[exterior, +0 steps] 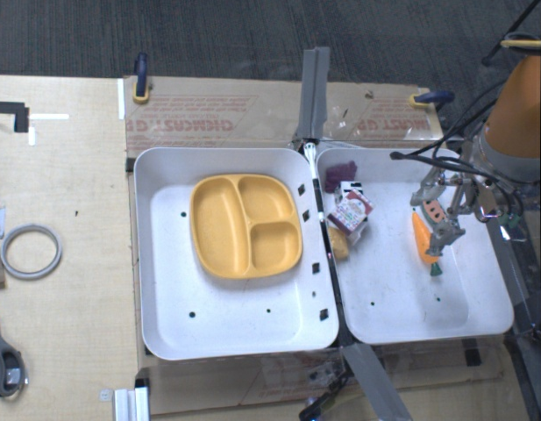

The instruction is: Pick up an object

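In the right bin, an orange carrot-shaped toy with a green tip lies at the middle right. My gripper hangs directly over it and hides its right side; whether they touch is unclear. Along that bin's left wall sit a small printed carton, a purple item behind it, and a tan rounded item in front of it. The arm's orange band is at the right edge.
The left bin holds a yellow divided plate. A grey bar runs back from the seam between the bins. On the wooden bench at left lie a tape roll and scissors. Cables trail near the arm.
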Tool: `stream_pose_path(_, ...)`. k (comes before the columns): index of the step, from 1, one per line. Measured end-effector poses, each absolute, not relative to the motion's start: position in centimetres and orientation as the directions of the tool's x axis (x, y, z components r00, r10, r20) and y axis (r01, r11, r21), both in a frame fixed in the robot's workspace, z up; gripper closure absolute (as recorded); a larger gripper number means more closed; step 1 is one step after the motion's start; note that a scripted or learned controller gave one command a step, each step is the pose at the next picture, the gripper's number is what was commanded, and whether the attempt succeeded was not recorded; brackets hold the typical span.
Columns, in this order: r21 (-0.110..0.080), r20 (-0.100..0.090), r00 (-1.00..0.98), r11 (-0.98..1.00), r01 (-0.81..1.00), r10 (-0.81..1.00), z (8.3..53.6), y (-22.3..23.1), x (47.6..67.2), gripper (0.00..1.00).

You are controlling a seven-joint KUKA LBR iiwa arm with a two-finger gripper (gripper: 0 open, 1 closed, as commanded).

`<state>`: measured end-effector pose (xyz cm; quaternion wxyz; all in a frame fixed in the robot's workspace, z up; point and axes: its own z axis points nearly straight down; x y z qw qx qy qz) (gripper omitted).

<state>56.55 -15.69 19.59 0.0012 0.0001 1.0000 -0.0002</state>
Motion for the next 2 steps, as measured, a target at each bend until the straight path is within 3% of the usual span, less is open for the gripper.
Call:
stream_pose_path(1,-0.001,-0.004,-0.999,0.999,-0.034,-0.034,9.3,-20.1,58.3,0.00)
stream_pose_path(2,0.000,-0.007,-0.949,0.949,0.315,0.315,12.8,-22.2,64.2,0.00)
